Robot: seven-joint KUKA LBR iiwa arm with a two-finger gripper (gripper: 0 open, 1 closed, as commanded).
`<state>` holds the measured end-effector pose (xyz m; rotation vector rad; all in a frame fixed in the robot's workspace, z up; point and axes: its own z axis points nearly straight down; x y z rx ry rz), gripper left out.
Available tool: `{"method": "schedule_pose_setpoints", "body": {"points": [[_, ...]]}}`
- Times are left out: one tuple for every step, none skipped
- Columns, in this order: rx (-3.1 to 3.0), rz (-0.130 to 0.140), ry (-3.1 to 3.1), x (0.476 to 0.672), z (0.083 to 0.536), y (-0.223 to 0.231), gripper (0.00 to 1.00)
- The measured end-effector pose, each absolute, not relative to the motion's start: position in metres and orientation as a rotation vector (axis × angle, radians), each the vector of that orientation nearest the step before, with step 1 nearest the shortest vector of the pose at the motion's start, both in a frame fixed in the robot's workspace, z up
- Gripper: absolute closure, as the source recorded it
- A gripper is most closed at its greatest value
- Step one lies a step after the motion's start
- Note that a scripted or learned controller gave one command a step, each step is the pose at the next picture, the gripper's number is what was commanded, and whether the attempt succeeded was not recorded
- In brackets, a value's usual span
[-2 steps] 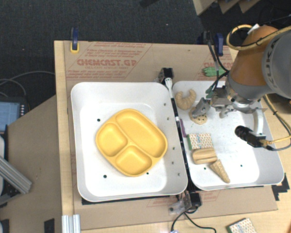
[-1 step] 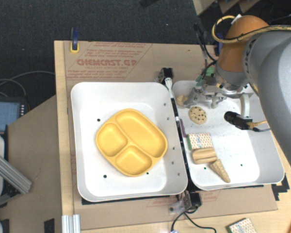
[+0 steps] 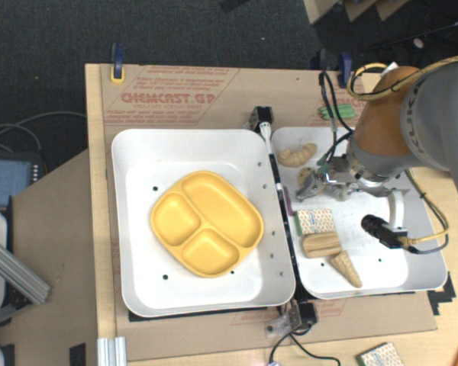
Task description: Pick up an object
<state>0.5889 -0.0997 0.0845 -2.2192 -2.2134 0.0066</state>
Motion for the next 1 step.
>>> {"method": "schedule_pose_setpoints", "body": {"points": [[-2.191, 0.043, -2.216, 0.6624, 0.0838, -0.0992, 0.0]]}}
